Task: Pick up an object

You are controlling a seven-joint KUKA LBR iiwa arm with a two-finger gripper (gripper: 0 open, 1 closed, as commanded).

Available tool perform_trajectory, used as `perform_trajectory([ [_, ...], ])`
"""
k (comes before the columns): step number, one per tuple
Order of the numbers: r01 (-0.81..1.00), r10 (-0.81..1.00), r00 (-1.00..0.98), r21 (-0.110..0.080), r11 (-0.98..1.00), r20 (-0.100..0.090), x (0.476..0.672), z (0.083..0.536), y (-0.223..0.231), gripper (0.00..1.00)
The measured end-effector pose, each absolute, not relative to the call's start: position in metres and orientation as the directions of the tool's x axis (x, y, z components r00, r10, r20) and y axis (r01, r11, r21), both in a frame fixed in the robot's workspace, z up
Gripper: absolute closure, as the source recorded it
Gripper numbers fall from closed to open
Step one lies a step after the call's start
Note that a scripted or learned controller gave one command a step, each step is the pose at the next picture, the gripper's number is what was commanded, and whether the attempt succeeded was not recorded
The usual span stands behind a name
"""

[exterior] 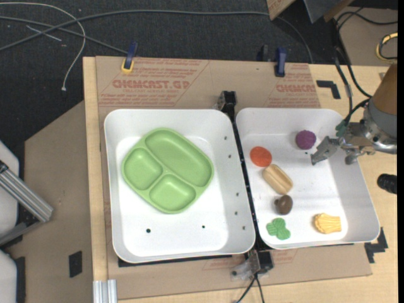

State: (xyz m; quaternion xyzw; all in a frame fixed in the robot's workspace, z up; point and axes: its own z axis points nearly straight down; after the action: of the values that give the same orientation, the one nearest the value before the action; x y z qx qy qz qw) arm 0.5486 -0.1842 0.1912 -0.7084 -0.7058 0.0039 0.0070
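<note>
A robot gripper (336,149) hovers with fingers spread and nothing between them over the right bin (360,194), just beside a purple ball (306,139) at the bin's upper middle. The small toy looks light, rigid and smooth, likely to roll; a pinch across its widest part seems safest. Printed board under the bins (158,81) reads "CHEMCAST GP".
</note>
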Motion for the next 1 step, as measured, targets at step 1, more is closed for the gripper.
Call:
perform_trajectory([
  [1, 1.000, 1.000, 0.000, -0.001, 0.000, 0.001, 0.5520, 0.1990, -0.1838, 0.00],
])
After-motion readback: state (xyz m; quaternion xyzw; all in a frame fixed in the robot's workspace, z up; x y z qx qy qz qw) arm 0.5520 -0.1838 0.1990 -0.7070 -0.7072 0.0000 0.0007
